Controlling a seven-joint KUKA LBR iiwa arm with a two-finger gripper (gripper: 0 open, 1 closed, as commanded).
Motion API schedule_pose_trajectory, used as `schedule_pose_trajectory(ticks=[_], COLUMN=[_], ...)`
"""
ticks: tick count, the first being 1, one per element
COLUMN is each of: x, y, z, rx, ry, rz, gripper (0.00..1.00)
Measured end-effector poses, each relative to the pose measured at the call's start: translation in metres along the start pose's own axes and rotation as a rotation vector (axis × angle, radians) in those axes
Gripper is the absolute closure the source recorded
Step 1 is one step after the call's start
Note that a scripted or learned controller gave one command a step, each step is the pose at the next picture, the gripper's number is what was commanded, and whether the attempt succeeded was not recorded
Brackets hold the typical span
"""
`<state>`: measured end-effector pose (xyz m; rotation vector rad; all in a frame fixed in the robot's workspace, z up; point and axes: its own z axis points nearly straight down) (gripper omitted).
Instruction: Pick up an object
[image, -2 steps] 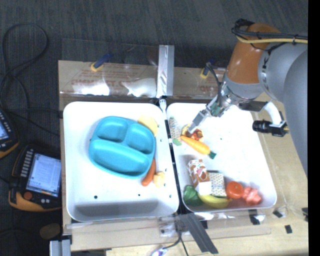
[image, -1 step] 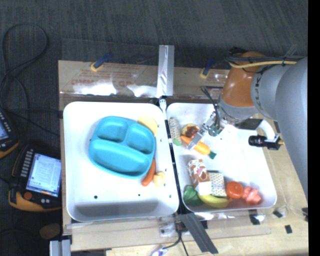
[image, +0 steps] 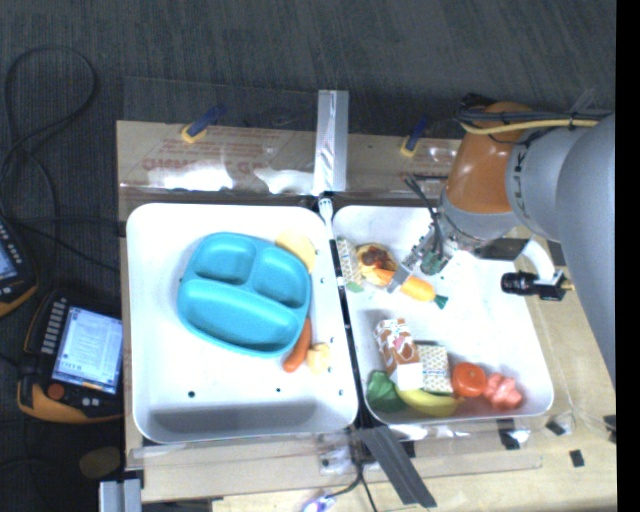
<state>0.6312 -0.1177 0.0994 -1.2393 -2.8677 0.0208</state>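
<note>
My gripper (image: 421, 268) hangs over the upper middle of the right bin (image: 530, 330), and its two fingers stand apart, open. Right below the fingertips lies a small orange carrot toy (image: 422, 290) with a green end; it is not held between them. Just left of the gripper sits a burger-like toy (image: 372, 262). The grey arm with its orange band (image: 485, 180) comes in from the upper right.
The right bin's front part holds a printed carton (image: 397, 345), a second small box (image: 433, 366), a green pepper (image: 380, 388), a banana (image: 430, 401), a tomato (image: 468, 380) and a red fruit (image: 505, 392). The left bin (image: 160, 400) holds a blue divided plate (image: 245, 290), a yellow piece (image: 295, 246) and an orange carrot (image: 298, 347).
</note>
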Motion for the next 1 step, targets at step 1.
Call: schedule_pose_trajectory(ticks=[1], x=[0.0278], y=[0.0533], z=[-0.0854], rx=[-0.019], ry=[-0.012], rz=[0.171], gripper=[1.00])
